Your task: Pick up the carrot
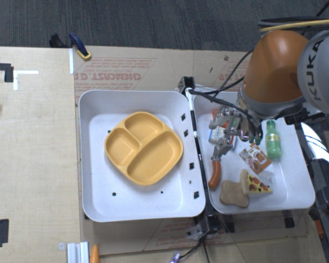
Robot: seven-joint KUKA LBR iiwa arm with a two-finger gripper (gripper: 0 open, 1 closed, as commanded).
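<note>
The carrot (pixel 214 175), a short orange-red stick, lies in the right bin (pixel 296 200) close to its left wall, pointing toward the front. My gripper (pixel 221 144) hangs in the same bin just behind the carrot. Its lowest tip is right at the carrot's far end, and I cannot see whether they touch. The carrot rests on the bin floor. The grey arm with its orange band (pixel 275 67) covers the back of the right bin.
In the right bin lie a toast slice (pixel 234 194), a pizza slice (pixel 256 184), a small packet (pixel 256 159) and a green bottle (pixel 272 140). The left bin (pixel 93 201) holds a yellow divided plate (pixel 144 148). The shared bin wall (pixel 196 163) runs just left of the carrot.
</note>
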